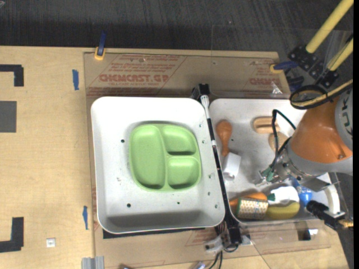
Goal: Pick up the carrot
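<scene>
The tapered orange carrot lies untouched near the right white bin's left wall. The gripper hovers mid-bin, apart from it; its opening cannot be told. Approach and grasp remain.

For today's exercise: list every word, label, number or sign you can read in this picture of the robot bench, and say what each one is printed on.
"CHEMCAST GP": large red letters on the clear protective sheet lying behind the left bin, readable but faint.
Smaller red lines above and below it on the same sheet: too blurred to read.
Red print on the sheet's right part: too blurred to read.
Nothing else carries readable text.
</scene>
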Tool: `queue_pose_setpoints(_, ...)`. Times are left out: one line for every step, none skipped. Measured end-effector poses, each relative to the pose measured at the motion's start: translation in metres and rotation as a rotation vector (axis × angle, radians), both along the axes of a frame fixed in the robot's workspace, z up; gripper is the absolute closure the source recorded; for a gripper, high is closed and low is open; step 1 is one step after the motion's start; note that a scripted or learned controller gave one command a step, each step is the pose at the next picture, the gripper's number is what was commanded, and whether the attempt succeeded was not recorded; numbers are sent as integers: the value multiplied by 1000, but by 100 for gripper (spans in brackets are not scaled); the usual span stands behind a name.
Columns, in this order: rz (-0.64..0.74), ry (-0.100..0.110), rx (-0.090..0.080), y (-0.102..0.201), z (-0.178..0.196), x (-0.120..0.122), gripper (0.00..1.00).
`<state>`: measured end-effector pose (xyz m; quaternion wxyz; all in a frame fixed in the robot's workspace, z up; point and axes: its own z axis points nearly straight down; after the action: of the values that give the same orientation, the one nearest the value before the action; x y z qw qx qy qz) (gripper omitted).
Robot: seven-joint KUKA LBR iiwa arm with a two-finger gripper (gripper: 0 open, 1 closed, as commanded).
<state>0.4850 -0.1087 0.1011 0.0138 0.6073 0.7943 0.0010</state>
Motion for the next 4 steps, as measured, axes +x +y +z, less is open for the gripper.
queue_pose_setpoints(0,1,1,0,-1,0,0)
queue_pose_setpoints(-266,6,20,-10,-12,-1,0)
queue_pose_setpoints(-311,4,13,14,-12,-1,0)
queue_pose_setpoints(-39,16,17,-9,-12,-3,0)
